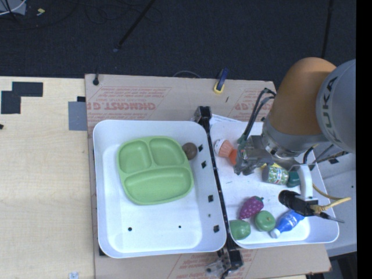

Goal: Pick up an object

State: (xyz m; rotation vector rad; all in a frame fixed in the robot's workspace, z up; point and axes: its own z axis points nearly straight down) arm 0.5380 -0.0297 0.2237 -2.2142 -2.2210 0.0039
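Gripper low in right bin; whether spread or closed cannot be told; orange-and-white item lies just beside it, near the bin's inner wall; judged light, stiff, possibly slick; grasp across its narrow body.

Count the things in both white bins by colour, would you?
Green: 3, divided plate, apple, another round fruit
Purple: 1, grape bunch
Blue: 1, small bottle
Brown: 1, ball
Orange and white: 1, small item
Green-labelled: 1, small jar
Total: 8
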